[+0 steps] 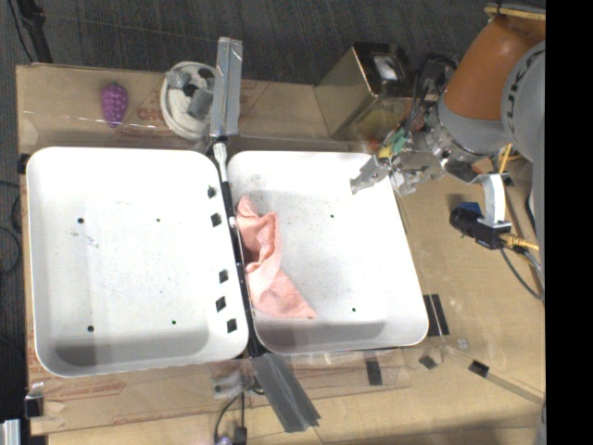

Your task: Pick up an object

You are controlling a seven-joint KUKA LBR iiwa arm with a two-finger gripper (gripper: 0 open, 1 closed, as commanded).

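A crumpled pink cloth (269, 265) lies in the right bin (371, 276), against its left wall. My gripper (378, 183) hangs over that bin's far right corner, well away from the cloth, up and to its right. Its fingers (362, 180) stand apart with nothing between them. The grey arm with its orange band comes in from the upper right.
The left bin (120, 258) sits beside the right one, with a row of black clips along the shared wall. Behind the bins stand a purple object (114, 103), a white coiled item (185, 98) and a tan box (366, 86). A grey bar (226, 86) rises at the divider.
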